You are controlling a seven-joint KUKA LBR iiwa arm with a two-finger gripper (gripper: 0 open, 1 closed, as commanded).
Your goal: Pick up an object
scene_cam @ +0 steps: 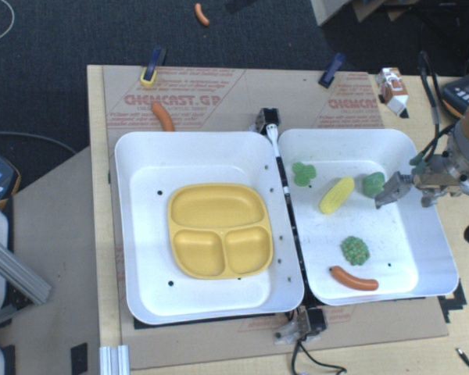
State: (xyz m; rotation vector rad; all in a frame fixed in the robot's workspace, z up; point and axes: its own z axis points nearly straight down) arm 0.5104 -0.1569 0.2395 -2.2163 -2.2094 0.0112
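Camera view: pincer (406,190) hovers at right bin's (430,276) 3 o'clock side, fingers parted, holding nothing. Green broccoli piece (373,183) sits just beside its tip, toward 9 o'clock. Yellow corn cob (336,195) lies farther along, long axis running 1-to-7 o'clock.
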